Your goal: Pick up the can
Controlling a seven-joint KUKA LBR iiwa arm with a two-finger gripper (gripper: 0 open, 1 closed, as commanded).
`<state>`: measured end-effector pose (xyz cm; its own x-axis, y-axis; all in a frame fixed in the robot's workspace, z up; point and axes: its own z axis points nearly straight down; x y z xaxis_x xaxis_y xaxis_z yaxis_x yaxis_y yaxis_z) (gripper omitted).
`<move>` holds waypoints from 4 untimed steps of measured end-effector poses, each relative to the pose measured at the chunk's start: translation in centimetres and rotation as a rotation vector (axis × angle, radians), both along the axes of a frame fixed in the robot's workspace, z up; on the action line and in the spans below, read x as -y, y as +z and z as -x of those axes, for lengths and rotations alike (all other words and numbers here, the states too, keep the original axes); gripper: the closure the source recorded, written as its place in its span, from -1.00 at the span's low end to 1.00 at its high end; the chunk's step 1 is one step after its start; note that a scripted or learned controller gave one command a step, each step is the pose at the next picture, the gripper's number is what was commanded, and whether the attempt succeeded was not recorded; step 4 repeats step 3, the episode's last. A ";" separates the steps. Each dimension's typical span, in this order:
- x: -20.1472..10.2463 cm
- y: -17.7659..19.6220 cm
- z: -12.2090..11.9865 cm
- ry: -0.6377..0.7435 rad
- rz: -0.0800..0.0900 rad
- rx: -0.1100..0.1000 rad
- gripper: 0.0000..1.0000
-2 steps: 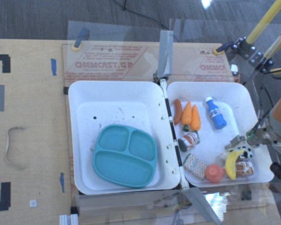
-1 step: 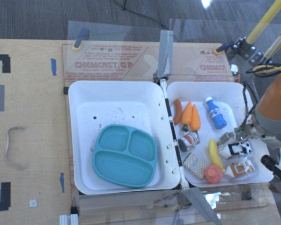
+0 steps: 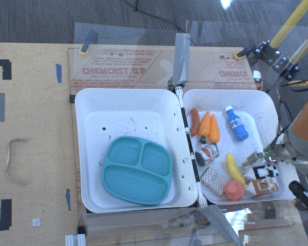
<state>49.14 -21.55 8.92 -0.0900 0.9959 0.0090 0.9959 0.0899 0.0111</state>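
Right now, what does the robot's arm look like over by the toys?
At the right edge of the camera view you can see a rounded orange part of the arm with grey below it. Its tool is small and made of shiny grey metal, with black-and-white parts beside it. A thin dark cable curves down along the side of the right bin.

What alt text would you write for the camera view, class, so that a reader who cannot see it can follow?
A small can lies on its side in the right white bin among carrots, a blue bottle, a banana and other toy food, with the gripper low at the bin's right side. The left bin holds a teal divided plate.
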 end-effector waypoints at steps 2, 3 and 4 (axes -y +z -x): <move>-1.6 7.7 1.2 0.402 0.015 -0.004 1.00; -7.9 8.0 1.1 0.838 0.013 -0.004 1.00; -7.9 8.0 1.1 0.838 0.013 -0.004 1.00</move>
